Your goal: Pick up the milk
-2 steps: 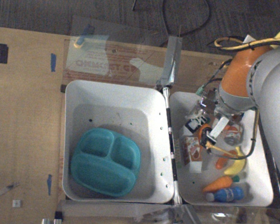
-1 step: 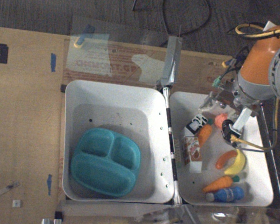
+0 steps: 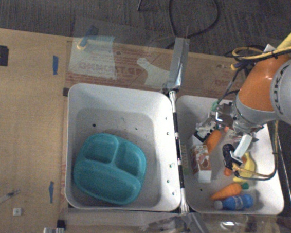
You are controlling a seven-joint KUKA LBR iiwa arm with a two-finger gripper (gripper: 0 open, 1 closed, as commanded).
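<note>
- Milk [image 3: 201, 163] is not lifted yet. The carton lies on the floor of the right bin [image 3: 276, 200], so by my reading the whole pick is left for you: come down, close, raise.
- Left bin [image 3: 71, 131] on the worktop [image 3: 20, 126] carries a teal divided plate [image 3: 110, 167], which has no part in this job.
- The carton sits at the left side of the right bin, just beside the wall next to the left bin. It lies flat on a long face, its length running roughly up and down the view.
- It is a small box with a reddish-brown printed panel facing up and white toward the near end. The print is too small to read. Nothing rests on it.
- Gripper [image 3: 208, 129] hangs low in the bin just past the carton's far end. Whether it touches the carton is unclear. You cannot tell if it is released or clenched, and nothing is seen gripped.
- Further right, one carrot [image 3: 213, 140] lies by the gripper, then a banana [image 3: 247, 165].
- A second carrot [image 3: 227, 191] and a blue bottle [image 3: 236, 202] lie at the near edge. These two are apart from the carton, so I judge them no obstacle.
</note>
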